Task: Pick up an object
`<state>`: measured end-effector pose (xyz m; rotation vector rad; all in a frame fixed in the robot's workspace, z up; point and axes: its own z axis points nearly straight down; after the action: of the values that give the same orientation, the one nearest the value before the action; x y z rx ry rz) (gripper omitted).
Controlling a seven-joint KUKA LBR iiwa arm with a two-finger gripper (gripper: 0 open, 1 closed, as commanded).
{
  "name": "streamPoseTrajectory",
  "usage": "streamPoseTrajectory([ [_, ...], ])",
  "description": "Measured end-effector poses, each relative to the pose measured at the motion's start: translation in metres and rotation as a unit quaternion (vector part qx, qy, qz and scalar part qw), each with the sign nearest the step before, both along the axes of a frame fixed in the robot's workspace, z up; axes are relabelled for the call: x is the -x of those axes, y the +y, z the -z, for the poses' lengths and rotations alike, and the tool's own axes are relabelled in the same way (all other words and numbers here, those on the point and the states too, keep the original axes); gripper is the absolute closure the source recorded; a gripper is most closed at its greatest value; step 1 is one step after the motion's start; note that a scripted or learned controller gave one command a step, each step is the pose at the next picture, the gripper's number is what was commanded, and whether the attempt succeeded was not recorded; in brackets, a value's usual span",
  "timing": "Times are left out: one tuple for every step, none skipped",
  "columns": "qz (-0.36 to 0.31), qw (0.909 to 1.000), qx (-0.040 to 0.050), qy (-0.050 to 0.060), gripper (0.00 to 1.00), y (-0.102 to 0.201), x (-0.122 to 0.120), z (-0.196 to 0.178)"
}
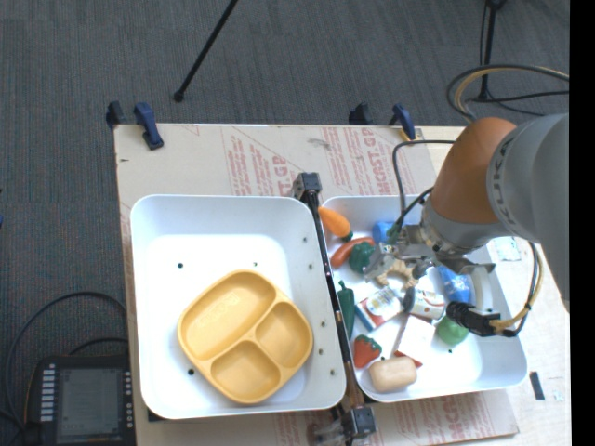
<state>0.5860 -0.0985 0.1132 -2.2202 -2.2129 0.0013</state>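
Observation:
The right bin [502, 365] holds a heap of small toys: an orange piece [334, 220], a red and green piece [354, 252], a blue piece [383, 231], a strawberry [366, 349], a tan bread-like lump [393, 373], a green ball [452, 332] and a white card [417, 336]. My gripper [398, 264] reaches down into the middle of the heap, just right of the red and green piece. Its metal parts sit among the toys, and whether anything is between them is hidden.
The left bin [163, 221] bears a yellow three-part plate [245, 335]. The grey arm with its orange band [474, 175] covers the right bin's far right. Blue clamps [147, 124] grip the bench's back edge. A black divider [327, 268] runs between the bins.

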Motion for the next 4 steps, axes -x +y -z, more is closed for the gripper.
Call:
streamPoseTrajectory([
  [0.0, 1.0, -0.0009, 0.002, 1.0, 0.0002, -0.0003, -0.0074],
  [0.0, 1.0, -0.0008, 0.002, 0.0, 0.0001, -0.0003, -0.0073],
  [-0.001, 1.0, -0.0017, 0.004, 1.0, 0.0002, -0.0009, -0.0148],
  [-0.001, 1.0, -0.0017, 0.004, 0.0, 0.0001, -0.0008, -0.0147],
])
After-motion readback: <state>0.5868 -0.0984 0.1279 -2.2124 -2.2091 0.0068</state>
